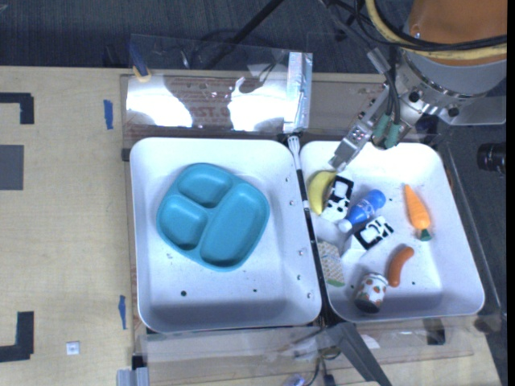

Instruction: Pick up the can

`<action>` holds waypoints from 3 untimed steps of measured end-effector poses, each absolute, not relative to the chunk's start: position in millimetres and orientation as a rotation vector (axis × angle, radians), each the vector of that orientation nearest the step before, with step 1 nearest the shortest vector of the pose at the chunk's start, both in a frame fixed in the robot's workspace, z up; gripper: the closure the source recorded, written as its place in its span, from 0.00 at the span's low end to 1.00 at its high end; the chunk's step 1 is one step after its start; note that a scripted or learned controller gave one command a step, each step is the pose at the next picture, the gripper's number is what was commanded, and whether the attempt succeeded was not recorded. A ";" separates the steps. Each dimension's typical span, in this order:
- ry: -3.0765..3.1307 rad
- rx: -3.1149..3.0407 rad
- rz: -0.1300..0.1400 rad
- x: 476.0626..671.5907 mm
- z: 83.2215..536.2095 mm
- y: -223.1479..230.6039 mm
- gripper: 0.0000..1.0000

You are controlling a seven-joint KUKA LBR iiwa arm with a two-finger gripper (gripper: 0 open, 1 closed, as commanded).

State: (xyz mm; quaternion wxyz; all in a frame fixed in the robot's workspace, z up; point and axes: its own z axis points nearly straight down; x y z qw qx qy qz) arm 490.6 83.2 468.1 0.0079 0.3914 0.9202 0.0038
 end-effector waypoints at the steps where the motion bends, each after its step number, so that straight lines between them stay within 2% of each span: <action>1: 2.877 1.223 0.012 490.5 468.1 83.6 0.00; 2: 3.114 0.407 0.001 479.6 435.9 151.6 0.00; 3: 3.107 0.409 0.007 481.2 447.2 151.8 1.00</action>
